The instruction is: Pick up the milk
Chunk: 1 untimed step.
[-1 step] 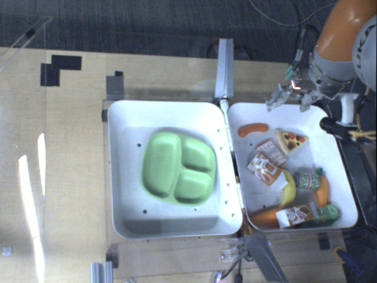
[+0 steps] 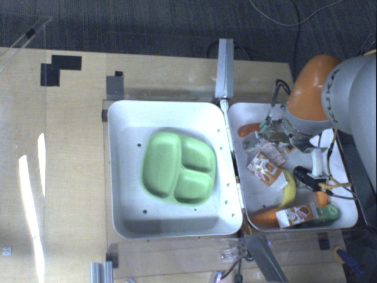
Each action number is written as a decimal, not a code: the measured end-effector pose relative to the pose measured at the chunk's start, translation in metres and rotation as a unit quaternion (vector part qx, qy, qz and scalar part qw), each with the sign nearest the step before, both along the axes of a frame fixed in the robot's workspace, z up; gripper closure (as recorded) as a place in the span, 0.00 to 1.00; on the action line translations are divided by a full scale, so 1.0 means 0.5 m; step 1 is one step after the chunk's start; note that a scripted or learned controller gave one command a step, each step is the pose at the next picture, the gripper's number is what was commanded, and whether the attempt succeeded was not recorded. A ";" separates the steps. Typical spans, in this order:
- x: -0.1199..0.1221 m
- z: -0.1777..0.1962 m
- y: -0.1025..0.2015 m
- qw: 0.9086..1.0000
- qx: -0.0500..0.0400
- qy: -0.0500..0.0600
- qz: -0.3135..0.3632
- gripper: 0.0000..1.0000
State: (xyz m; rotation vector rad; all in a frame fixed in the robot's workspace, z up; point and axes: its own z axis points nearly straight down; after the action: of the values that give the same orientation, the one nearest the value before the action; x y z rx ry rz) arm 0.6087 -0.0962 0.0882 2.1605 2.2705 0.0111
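White milk carton (image 2: 296, 215) lies flat against the right bin's (image 2: 351, 175) near wall, wedged behind the banana (image 2: 288, 188). My gripper (image 2: 272, 135) hangs farther back, grip state unclear.

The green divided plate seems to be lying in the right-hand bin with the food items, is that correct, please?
Not quite: the camera view shows the green divided plate lying in the left-hand bin, apart from the food items, which are in the right-hand bin.

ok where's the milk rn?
In the right bin, lying on its side by the front wall: the milk sits between a carrot and a green bottle, just below the banana.
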 end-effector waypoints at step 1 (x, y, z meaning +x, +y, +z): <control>0.004 0.023 0.003 1.000 0.001 -0.003 0.001 1.00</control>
State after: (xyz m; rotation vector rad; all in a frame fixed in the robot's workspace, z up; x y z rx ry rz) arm 0.6108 -0.0945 0.0999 2.1571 2.2692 0.0191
